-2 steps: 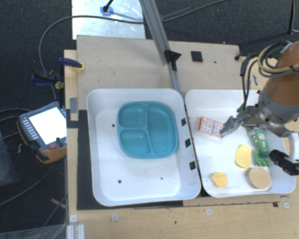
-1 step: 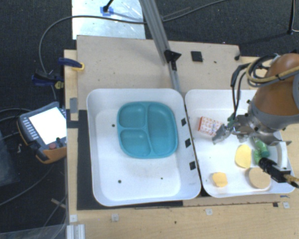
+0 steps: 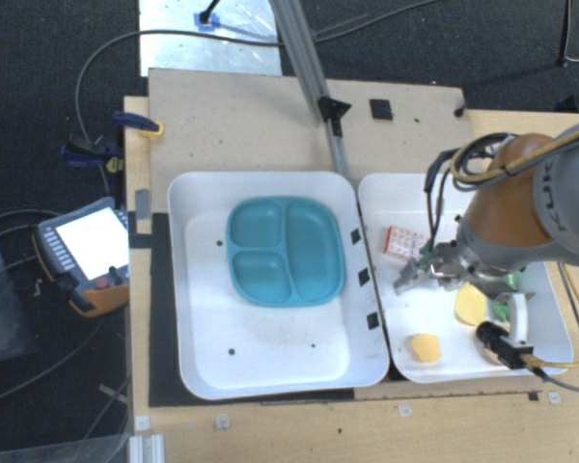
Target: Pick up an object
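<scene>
Gripper parked low in the right bin, candidates on nearly every side

I've got the gripper [image 3: 412, 276] sitting low in the right bin [image 3: 381, 196], near its left wall; can't tell how wide it's spread, and I see nothing held in it. Closest pick looks like the red-and-white packet [image 3: 400, 242] — just up from the tip, long axis roughly upright in the camera view; the round yellow piece [image 3: 425, 347] is down and slightly right, near the front rim, with bare floor around it; another yellow piece [image 3: 471, 305] is tucked against the wrist, so that's cramped. The left bin [image 3: 188, 287] holds a teal divided plate [image 3: 286, 250].
</scene>
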You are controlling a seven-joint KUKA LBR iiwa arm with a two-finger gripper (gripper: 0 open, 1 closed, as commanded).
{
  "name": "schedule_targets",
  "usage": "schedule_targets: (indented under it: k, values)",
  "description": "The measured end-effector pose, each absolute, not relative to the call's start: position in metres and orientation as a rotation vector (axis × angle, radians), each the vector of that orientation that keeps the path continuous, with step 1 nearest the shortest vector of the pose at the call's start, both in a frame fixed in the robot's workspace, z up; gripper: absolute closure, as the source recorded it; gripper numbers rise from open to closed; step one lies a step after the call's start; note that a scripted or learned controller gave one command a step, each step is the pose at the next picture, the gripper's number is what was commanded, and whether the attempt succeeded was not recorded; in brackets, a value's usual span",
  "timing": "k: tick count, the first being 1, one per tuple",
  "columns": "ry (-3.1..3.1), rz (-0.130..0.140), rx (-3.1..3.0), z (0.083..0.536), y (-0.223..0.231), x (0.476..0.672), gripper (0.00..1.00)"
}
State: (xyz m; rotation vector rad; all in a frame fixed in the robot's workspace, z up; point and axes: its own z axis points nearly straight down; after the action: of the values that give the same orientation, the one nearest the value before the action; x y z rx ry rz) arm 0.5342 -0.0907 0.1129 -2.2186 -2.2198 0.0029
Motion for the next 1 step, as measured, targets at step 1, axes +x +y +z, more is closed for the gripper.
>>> schedule_targets:
  k: [1]
  values:
    - [-2.223, -0.003, -2.222, 0.1271, -0.0912, 0.5358, 1.0]
